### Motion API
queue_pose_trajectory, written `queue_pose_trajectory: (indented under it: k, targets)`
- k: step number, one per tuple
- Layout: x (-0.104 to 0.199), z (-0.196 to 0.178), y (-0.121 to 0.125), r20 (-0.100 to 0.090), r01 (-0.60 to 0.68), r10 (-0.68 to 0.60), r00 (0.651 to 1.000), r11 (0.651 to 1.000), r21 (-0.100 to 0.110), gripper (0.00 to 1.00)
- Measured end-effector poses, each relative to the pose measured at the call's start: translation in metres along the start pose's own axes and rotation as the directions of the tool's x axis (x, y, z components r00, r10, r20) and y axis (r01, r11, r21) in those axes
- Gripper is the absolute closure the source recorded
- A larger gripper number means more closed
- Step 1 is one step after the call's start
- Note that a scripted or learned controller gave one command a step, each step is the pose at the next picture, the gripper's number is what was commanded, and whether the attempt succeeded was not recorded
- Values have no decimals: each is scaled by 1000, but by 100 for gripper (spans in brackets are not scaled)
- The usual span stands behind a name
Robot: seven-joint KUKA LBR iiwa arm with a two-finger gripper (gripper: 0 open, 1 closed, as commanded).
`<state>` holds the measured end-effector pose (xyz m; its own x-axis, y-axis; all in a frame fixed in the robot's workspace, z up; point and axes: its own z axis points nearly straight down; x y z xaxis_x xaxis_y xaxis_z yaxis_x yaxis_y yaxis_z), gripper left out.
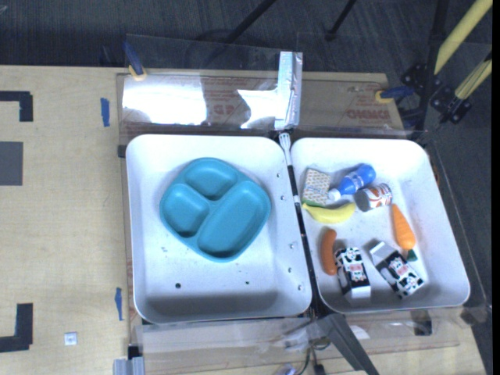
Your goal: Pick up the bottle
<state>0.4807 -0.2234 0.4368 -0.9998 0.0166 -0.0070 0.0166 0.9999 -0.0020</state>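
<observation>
Bottle: the blue bottle (354, 180) with a white cap lies on its side in the back half of the right bin (447, 209), the bin on the side the pincer reaches in from.
Pincer: whether it is apart or together cannot be told.
Touching neighbours: a small can (373, 198) lies against the bottle's near side, a banana (328, 213) lies just below its cap, and a patterned packet (315, 183) is just beyond the cap, on the side away from the pincer's approach.
Risk 1: crowding; a descending finger would likely land on the can or banana and shove the bottle aside.
Risk 2: wrong catch; closing here could take the can instead, or both at once.
Risk 3: rolling; the round body will probably slip or spin out unless gripped across its width.
Further out: 2 carrots (403, 229) and 2 black-and-white cartons (353, 270) lie nearer the front, apart from the bottle.
Far bin: the left bin (141, 209) holds a blue divided plate (215, 207), well clear.
</observation>
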Motion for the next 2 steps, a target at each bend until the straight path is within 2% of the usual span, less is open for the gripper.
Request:
queue_pose_trajectory:
  k: [1, 2]
  targets:
    - [0, 0, 0, 0, 332, -332, 943, 943, 0, 100]
    - [-12, 68, 0, -2, 188, -188, 982, 982, -2, 100]
